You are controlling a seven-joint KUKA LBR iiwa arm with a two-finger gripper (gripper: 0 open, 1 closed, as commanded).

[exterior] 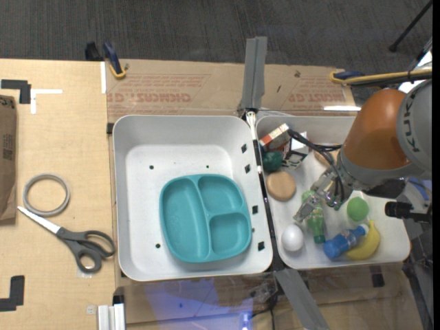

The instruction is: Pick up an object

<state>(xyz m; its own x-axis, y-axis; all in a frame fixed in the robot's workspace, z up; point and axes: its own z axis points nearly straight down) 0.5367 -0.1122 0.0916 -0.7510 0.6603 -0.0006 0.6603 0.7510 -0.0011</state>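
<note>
Reaching stage, by the look of it: two-finger gripper [311,205] low in the right white bin [392,254], directly over a small translucent green bottle [315,222]. Cannot tell whether fingers are apart or together. Nothing visibly held. Close neighbours: white egg-shaped ball [292,238] at seven o'clock, blue plastic bottle [342,243] at five, round tan disc [280,185] at ten. Next, probably: settle squarely astride the green bottle, close, lift straight up without nudging neighbours.
</note>
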